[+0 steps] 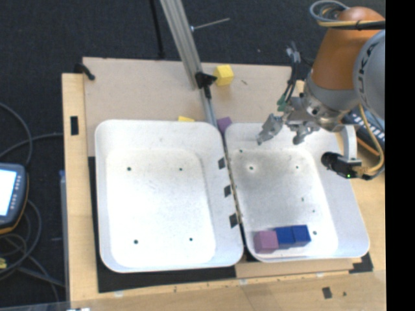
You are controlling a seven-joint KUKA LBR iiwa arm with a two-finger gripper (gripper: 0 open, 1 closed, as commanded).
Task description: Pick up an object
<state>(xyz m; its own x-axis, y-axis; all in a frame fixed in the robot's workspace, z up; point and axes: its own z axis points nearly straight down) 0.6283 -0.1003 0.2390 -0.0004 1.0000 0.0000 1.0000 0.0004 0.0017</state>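
**Arm poised above the far edge of the right bin**

Dark carpet surrounds a pale wooden bench (142, 83) on which two shallow white bins sit side by side. Reaching in from the right, the grey arm with its orange band (338, 50) carries the gripper (284, 133) over the far rim of the right bin (337, 193). Its two fingers are spread apart with nothing between them: one finger (268, 131) points down toward the bin's far left corner, the other sits just to its right.

Well nearer the camera than the gripper, against the near wall of the same bin, three small blocks lie in a row and touch one another: a purple block (265, 241) on the left, then two blue blocks (292, 236). None is in contact with the gripper.

To the left of the gripper lies the left bin (117, 173), its speckled floor separated from the right bin by a narrow seam. Just left of the gripper, at the far end of that seam, a small purple cube (224, 123) rests on the bench. Farther left, a yellow piece (186, 118) peeks out at the left bin's far rim. Beyond and left of the gripper, a yellow cube (224, 74) sits on the bench beside a slanted aluminium rail (181, 34). At the extreme left, a handheld pendant (10, 196) with a lit screen lies on the floor among cables.
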